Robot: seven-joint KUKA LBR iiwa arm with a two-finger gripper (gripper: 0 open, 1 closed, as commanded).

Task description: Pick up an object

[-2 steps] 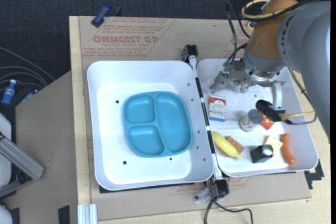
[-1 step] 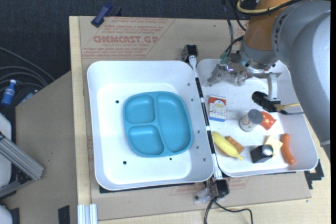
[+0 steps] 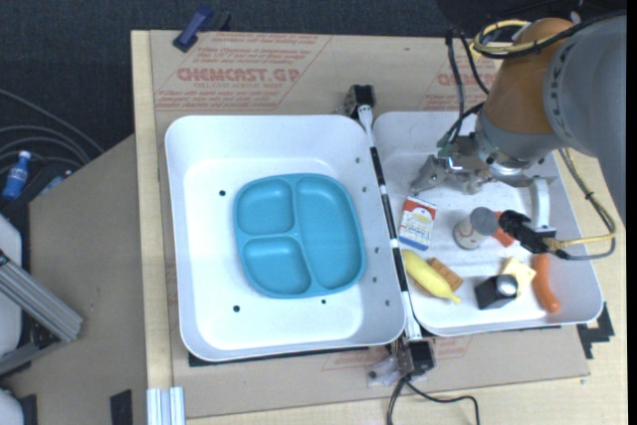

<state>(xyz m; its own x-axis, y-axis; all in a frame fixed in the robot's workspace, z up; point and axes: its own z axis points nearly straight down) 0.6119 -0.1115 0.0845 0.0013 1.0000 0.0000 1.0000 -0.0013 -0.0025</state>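
Your bench sits on dark blue-grey carpet, its top a sheet of tan cardboard [image 3: 299, 65] printed with red lettering, and a small blue clip-like piece [image 3: 193, 29] lies at its far left corner. Black cables and a blue-capped bottle (partly cut off by the frame) lie on the floor at the left edge.

On the cardboard you have the left shallow white plastic bin [image 3: 199, 164], glossy with rounded corners. In it rests a turquoise plastic divided plate [image 3: 299, 234], rounded-rectangular, with three compartments.

Just beside it is the right shallow white plastic bin [image 3: 577, 299], where the pickable objects lie. Near its left wall stands a small white carton with a red-and-orange label [image 3: 417, 222]. Below it lies a yellow banana-shaped toy [image 3: 432, 276], smooth and curved. To the right is a grey cylindrical piece [image 3: 476, 226], then a small black block with a white face [image 3: 496, 291], a pale yellow wedge [image 3: 518, 270], and an orange sausage-shaped toy [image 3: 546, 282] near the right wall.

The grey arm with its orange band [image 3: 526, 85] reaches in from the right and bends down over the far half of that bin. The metal two-finger gripper [image 3: 445, 170] hangs low above the bin floor, just beyond the carton. You cannot tell how the gripper stands, released or clenched.
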